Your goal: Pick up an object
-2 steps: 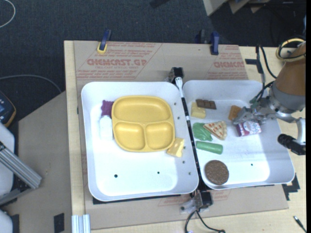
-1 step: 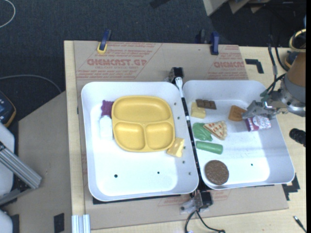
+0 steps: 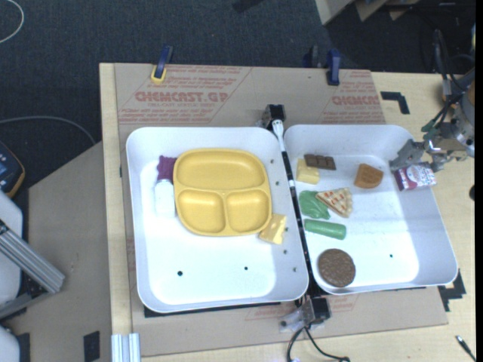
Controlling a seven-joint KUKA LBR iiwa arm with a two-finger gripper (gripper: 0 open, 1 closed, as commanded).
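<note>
The hand (image 3: 423, 154) is seen at the right rim of the right bin (image 3: 423, 232), reaching in from the right edge. A small red and white packet (image 3: 416, 177) lies directly under it at the bin's rim; whether it is gripped cannot be told, and the state of the hand cannot be told either.

Well apart to the left, in the same bin, a brown bread-like piece (image 3: 369, 176) is seen, then a dark chocolate bar (image 3: 319, 161) touching a pale yellow block (image 3: 307, 174). Below these a pizza slice (image 3: 336, 200) lies just beside a green pepper-like item (image 3: 313, 204), with a green cucumber (image 3: 324, 229) beneath and a round brown patty (image 3: 336, 267) near the bin's front rim.

In the left bin (image 3: 204, 277) a yellow divided plate (image 3: 223, 191) is placed, with a purple item (image 3: 165, 167) and a white bottle (image 3: 164, 198) tucked at its left side and a yellow wedge (image 3: 274, 229) touching its lower right corner.

Both bins rest on the tabletop (image 3: 226, 96).
</note>
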